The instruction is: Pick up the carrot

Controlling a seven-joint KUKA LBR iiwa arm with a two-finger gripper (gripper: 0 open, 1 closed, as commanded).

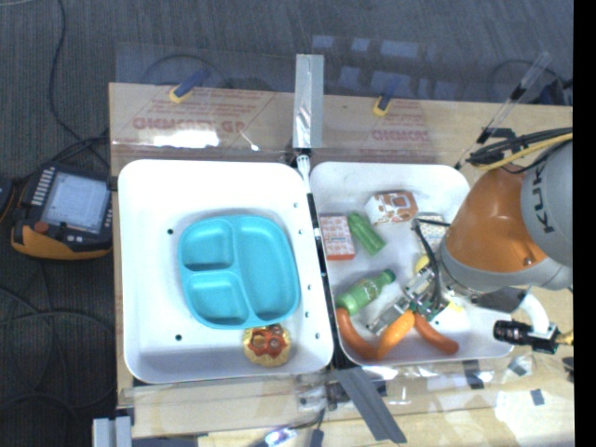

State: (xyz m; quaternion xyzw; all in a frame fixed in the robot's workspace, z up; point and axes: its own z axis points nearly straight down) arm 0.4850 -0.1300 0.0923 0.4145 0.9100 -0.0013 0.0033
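Dark grey carpet surrounds your tabletop (214, 110), which carries two white bins. Left bin (149, 240): blue divided tray (240, 270), small pizza (267, 343). Right bin (438, 180): claw (419, 303) lowered at the near side, just above the carrot (396, 333); you cannot tell its state.

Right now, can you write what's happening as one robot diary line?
task: pick carrot | gripper down at carrot, right bin | grasp: unclear | blue tray left bin
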